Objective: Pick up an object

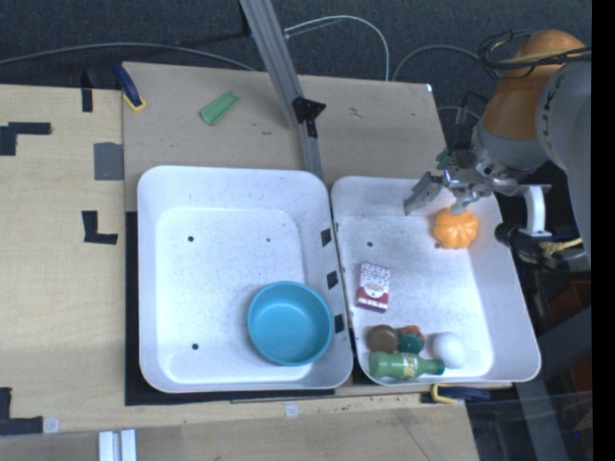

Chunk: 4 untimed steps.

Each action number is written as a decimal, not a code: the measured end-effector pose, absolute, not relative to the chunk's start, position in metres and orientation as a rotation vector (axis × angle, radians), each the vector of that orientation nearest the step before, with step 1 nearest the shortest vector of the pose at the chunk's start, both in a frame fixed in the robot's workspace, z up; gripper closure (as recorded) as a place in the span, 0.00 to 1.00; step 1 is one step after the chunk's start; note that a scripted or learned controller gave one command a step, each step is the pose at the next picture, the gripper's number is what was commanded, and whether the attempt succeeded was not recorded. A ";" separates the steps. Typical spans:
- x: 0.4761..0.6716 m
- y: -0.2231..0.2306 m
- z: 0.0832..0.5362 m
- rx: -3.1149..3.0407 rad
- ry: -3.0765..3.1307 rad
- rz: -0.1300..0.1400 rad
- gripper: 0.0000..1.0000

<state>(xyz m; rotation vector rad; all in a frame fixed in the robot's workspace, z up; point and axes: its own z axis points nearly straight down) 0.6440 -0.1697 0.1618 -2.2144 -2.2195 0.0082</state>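
My gripper (444, 197) hangs over the far end of the right bin (500, 301), its two fingers spread open with nothing between them. Just below and to the right of the fingertips lies a small orange pumpkin (455, 229), apart from them. Lower in the same bin lie a red and white carton (374, 286), a brown ball (382, 338), a white egg (449, 350), a green bottle (404, 364) and a small teal and orange item (411, 337). A blue bowl (289, 322) sits in the left bin (173, 257).
A grey pole (279, 56) slants across the bench behind the bins. A green block (218, 108) and a blue and yellow clamp (130, 87) lie on the far bench. Cables run behind the right bin.
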 end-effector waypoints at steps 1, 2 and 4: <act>0.637 -0.171 0.116 -2.217 -2.221 0.007 0.00; 0.639 -0.171 0.129 -2.217 -2.225 0.003 1.00; 0.638 -0.169 0.238 -2.221 -2.227 -0.004 1.00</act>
